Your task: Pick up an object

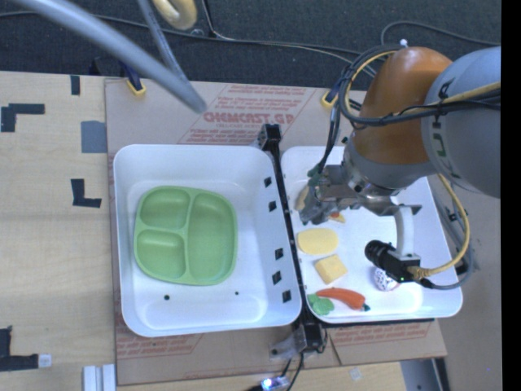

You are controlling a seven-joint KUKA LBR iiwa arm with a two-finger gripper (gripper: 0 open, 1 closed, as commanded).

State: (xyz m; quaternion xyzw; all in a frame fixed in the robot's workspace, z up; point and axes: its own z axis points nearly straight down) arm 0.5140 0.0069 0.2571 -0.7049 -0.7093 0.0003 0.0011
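Hovering low in the right shallow white bin [440,304], the two-finger gripper [313,204] sits just above the pale yellow oval toy food piece [317,240]; its grip state I cannot tell. Best to centre over that piece and descend straight.

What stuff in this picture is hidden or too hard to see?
- The claw, camera view: the arm's wrist covers it from above, so open or shut cannot be told.
- A small orange thing beside the claw: mostly hidden under it, so it cannot be named.
- The small white ball in the right bin: a black part of the arm overlaps it, and its markings are too small to read.
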